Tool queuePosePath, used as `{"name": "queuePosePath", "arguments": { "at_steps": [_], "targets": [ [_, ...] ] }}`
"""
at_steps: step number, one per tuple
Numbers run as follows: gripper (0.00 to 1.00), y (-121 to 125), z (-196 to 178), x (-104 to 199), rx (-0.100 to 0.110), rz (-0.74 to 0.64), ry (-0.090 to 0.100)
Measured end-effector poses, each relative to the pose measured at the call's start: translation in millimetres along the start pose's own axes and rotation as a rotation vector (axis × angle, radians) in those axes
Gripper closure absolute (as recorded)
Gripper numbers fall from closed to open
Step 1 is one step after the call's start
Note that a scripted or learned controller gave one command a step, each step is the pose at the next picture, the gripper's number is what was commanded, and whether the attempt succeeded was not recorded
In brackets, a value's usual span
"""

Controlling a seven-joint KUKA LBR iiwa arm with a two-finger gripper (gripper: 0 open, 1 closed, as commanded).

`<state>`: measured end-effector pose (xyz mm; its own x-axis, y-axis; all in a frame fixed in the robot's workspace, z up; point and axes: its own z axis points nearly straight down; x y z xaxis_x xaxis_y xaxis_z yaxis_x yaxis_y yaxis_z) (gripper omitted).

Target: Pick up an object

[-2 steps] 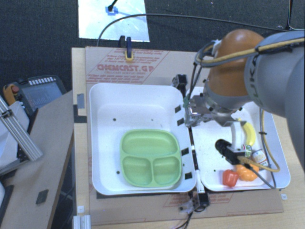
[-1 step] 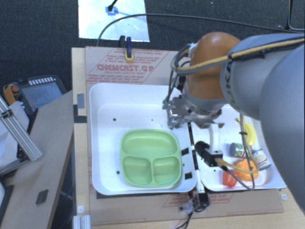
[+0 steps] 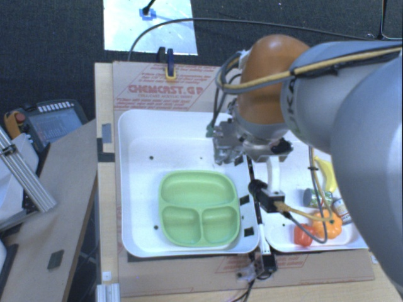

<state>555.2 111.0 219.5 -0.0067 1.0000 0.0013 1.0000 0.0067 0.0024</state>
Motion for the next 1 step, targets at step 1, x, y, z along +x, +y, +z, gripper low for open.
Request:
{"name": "queuePosePath", "arguments": {
  "at_steps": [1],
  "targets": [
    [0.0,-0.5,0.3,-0.7,0.001,0.001,-0.001]
  ]
}}
